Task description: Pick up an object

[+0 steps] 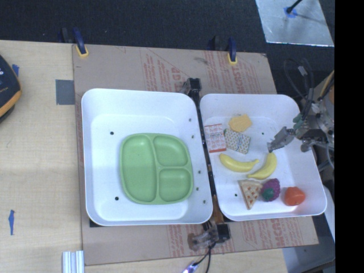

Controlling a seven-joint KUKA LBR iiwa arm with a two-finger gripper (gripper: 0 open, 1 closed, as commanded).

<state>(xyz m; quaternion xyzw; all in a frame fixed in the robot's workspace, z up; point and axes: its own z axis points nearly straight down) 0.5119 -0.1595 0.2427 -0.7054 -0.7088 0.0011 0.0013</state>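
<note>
We see the grey two-finger gripper (278,141) over the right white bin (307,209), just right of two yellow bananas (253,165); can't tell if fingers are spread or pressed together. Nearby: pizza-slice toy (249,193), purple grapes (271,189), red tomato (294,196). Left white bin (102,209) w/ green divided plastic tray (155,168).

Evenly lit from above, bright and slightly washed out across both white bins (91,152). Soft, short shadows under the green tray (155,168) and along bin walls. Mild glare on a pale floor patch (293,13) at top right. Overall softness, low resolution, fine detail lost.
</note>
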